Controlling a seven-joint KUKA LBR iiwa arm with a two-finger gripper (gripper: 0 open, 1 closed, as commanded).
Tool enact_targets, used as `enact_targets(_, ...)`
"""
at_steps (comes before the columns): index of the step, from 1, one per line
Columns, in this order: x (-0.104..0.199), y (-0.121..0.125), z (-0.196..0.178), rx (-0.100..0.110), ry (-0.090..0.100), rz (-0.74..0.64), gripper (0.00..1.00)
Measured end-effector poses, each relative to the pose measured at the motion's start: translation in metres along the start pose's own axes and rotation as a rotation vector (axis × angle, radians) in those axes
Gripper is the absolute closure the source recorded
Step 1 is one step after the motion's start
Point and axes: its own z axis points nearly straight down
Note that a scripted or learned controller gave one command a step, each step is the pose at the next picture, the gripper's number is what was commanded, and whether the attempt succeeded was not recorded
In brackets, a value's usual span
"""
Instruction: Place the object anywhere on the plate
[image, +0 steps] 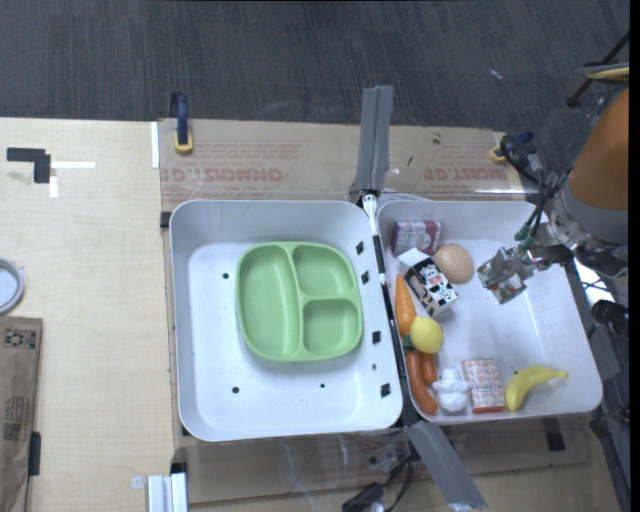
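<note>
A green plate with three compartments lies in the left white bin. The right bin holds several food items: a tan egg-shaped object, a black-and-white carton, a lemon, a banana, two carrots, a pink packet and a red-and-white box. My gripper hangs over the upper right part of the right bin, to the right of the egg-shaped object and apart from it.
A grey divider bar rises between the bins at the back. Clamps sit on the cardboard strip behind the bins. A roll of tape lies on the wooden bench at far left. A small white object lies by the lower carrot.
</note>
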Motion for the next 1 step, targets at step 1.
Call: enact_targets(1, 0.0798, 0.0522, -0.0268, 0.0, -0.001, -0.125, 1.0)
